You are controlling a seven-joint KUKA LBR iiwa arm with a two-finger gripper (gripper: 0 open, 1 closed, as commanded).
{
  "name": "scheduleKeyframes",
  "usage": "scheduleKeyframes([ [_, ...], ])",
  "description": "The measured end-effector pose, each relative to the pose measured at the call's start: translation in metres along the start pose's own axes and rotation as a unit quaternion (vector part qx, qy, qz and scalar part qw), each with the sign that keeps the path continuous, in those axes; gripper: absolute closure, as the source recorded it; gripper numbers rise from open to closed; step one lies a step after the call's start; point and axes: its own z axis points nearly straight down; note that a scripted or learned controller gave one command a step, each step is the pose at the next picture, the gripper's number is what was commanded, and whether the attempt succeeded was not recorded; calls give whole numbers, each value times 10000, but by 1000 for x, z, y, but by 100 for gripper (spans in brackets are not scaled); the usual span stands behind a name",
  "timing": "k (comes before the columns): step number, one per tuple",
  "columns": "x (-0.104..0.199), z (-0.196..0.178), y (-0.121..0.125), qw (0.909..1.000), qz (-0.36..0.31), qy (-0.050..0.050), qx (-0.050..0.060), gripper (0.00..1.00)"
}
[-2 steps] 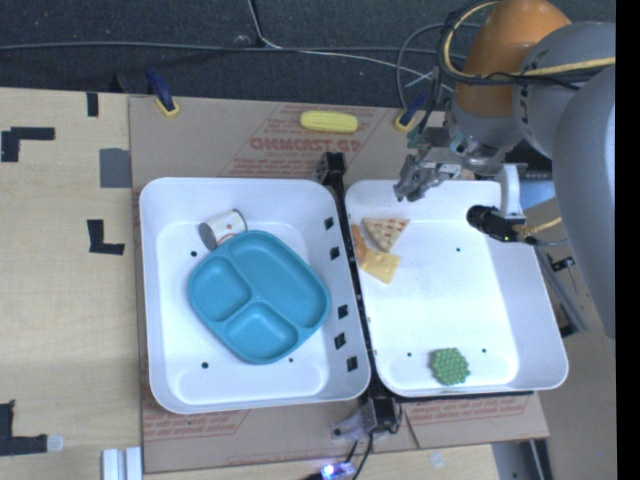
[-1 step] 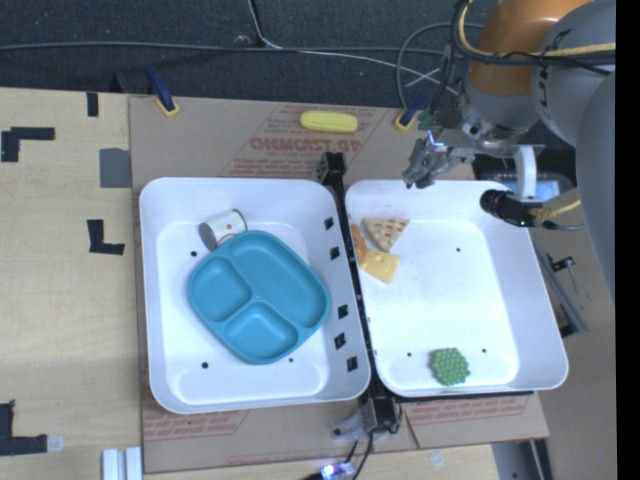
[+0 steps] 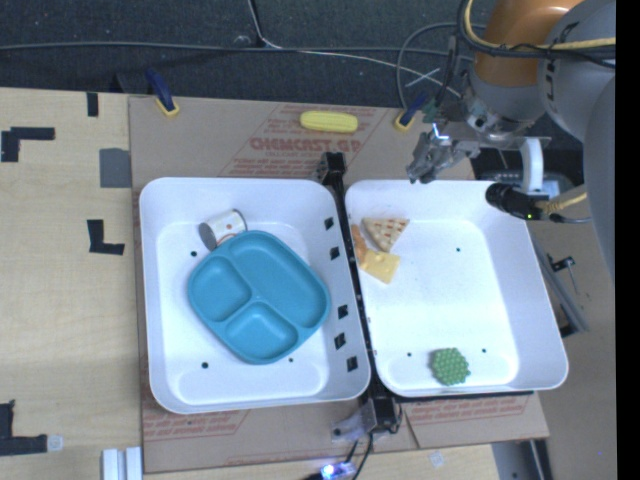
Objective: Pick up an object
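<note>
Suspended above the far rim of the right-hand shallow white plastic bin, the grey two-finger pincer is seen at the end of the grey arm with its orange band; nothing is seen between its tips, though at this slant and size it cannot be told whether it is released or clenched. Within that bin, near the wall shared with the other bin, a tan triangular wedge resembling toast is found, touching a pale yellow block resembling cheese just below it. A green knobbly ball is set near the bin's front wall, well apart from the pincer. In the left-hand shallow white plastic bin, a blue three-compartment plastic tray is laid flat, and a small white cup on its side is seen touching the tray's far corner. On the brown cardboard sheet beyond the bins, a yellow banana-shaped toy is seen.
</note>
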Motion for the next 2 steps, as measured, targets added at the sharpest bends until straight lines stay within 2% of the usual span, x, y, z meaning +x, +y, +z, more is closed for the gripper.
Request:
scheduleKeyframes([
  [2, 117, 15, -14, 10000, -26, 6, 19, 100],
])
